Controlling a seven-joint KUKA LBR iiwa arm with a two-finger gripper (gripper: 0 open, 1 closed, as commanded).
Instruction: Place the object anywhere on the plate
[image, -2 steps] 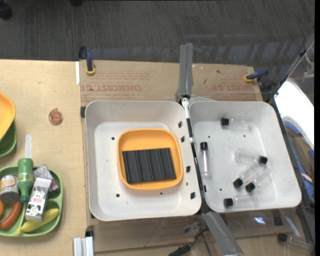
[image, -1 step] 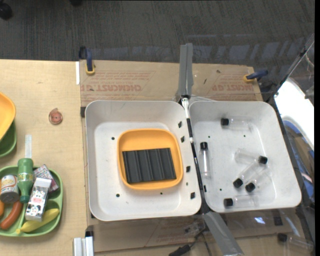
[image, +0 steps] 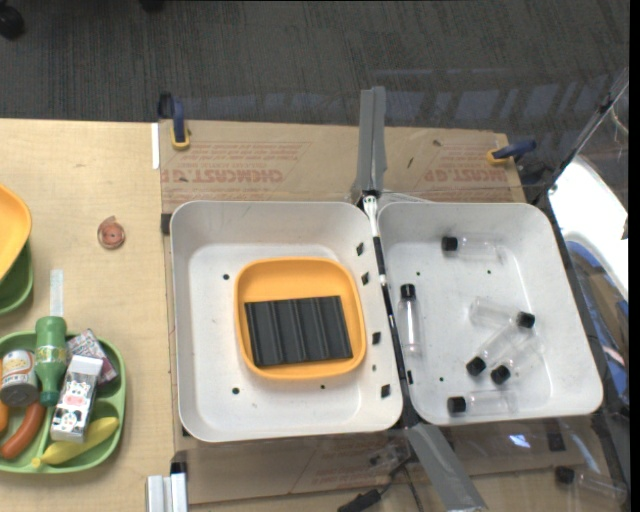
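Note:
An orange plate (image: 298, 276) with a dark ribbed insert (image: 300, 331) sits in the middle of the left white bin (image: 200, 300). In the right white bin (image: 560, 300) lie several clear plastic tubes with black caps: one long tube (image: 409, 318) near the bin's left wall, one (image: 462, 244) at the back, a cluster (image: 500, 350) toward the front right and one (image: 475, 403) by the front wall.
On the wooden table at the left stands a green tray (image: 100, 440) with toy food and a small bottle, beside an orange and green dish (image: 12, 250). A small pink disc (image: 111, 234) lies on the wood. Cardboard (image: 260, 165) underlies both bins, held by clamps.

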